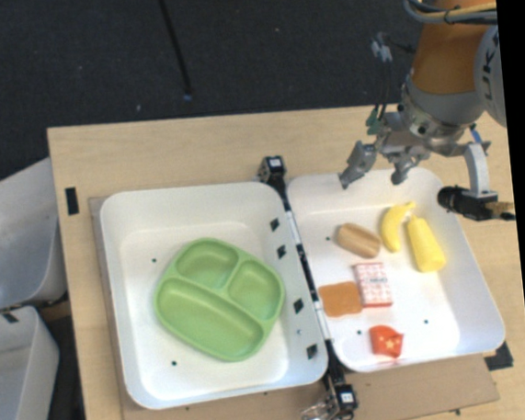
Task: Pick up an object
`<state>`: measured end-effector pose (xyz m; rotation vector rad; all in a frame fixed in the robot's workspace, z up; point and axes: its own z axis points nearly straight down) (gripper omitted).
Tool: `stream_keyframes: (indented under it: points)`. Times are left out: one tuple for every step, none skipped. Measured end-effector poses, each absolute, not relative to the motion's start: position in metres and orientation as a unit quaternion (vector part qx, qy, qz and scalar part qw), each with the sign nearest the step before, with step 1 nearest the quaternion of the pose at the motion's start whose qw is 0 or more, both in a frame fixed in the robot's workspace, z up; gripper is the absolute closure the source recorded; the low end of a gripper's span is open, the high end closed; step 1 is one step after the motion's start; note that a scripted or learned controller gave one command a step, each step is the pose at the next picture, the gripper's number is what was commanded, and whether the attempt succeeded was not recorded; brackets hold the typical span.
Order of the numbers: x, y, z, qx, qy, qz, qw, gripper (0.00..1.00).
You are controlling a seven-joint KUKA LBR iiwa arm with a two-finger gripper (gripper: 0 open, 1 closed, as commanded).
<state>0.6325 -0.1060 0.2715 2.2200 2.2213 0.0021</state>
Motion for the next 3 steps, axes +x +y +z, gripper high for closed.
stream_keyframes:
  points:
    - [0.634, -0.107, 0.229, 0.708, 0.707, -0.0018, -0.001, 0.00]
    - [0.638, -0.111, 0.167, 0.708, 0.706, -0.0016, 0.000, 0.00]
    - [0.641, -0.108, 0.124, 0.708, 0.707, -0.0015, 0.000, 0.00]
